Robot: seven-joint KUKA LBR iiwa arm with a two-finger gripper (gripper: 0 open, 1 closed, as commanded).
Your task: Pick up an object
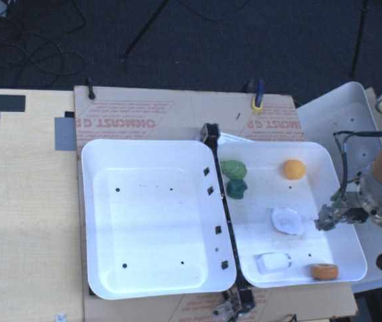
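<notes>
Across the bench, well to the jaws' left, lies the left bin (103, 180), bare white, its near wall butting against the right bin (325, 156), so both sit within the arm's reach. The right bin's far-right wall sits under the gripper (327, 218), which hangs at the rim, apparently poised over the contents. Whether the jaws are apart or together cannot be told at this size; nothing shows between them. Just left of the jaws lies a white crumpled piece (287, 221), the nearest candidate. Below-left rests a white block (273, 261); below, a tan ring (324, 271). Above-left sits an orange ball (294, 169). Farthest left, against the divider, are a green lump (233, 169) and a teal lump (235, 188).
</notes>
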